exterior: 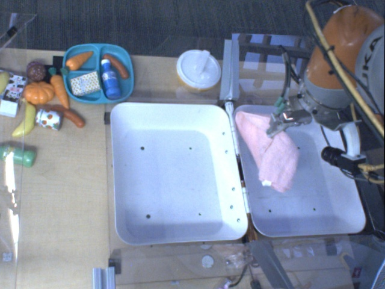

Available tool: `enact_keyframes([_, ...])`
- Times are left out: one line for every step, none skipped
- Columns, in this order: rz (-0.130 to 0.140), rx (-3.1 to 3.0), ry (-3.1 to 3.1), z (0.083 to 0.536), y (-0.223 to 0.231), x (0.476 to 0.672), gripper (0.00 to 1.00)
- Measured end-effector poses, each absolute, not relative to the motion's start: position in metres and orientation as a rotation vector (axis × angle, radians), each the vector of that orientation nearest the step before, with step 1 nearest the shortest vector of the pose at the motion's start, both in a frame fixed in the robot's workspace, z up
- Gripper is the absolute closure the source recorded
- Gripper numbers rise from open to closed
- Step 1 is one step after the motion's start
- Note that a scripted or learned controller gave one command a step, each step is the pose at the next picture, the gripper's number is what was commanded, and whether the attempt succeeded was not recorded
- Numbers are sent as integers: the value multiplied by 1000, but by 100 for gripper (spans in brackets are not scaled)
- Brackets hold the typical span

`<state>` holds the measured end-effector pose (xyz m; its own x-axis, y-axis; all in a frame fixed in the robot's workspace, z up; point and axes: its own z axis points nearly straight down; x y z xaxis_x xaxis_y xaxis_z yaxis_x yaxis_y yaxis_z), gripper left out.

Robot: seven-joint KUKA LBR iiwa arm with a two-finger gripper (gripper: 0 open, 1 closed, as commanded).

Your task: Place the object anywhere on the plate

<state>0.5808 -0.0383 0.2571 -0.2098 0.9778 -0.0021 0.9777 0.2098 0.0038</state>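
Arm: the grey KUKA arm [346, 47], orange band above its wrist, reaches in from the right over the upper part of the right bin.
Gripper: the gripper [280, 124] sits at the top edge of the pink cloth; whether its fingers are spread or closed I cannot tell (the wrist and the cloth hide them).
Pink cloth: a pink towel-like cloth [271, 152] lies in the right bin [337, 215], in its upper left part, running aslant from the bin's upper left corner toward its middle.
Left bin: the left white bin [174, 221] stands just beside the right one, their rims touching.
Plate: a blue divided plate [123, 56] rests on the wooden bench [54, 221] beyond the left bin's far left corner, holding toy food: a carrot, a blue bottle, a sausage and a checked square.
Loose toys: a banana [24, 123], a small pumpkin [38, 93], a can [48, 118] and a green item [19, 156] lie left of the plate.
Lidded cup: a white-lidded yellow cup [199, 70] stands beyond the left bin's far right corner.
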Motion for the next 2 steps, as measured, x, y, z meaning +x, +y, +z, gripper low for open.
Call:
enact_keyframes([1, 1969, 2447, 224, -37, 582, 100])
enact_keyframes([3, 1440, 2790, 226, 24, 576, 100])
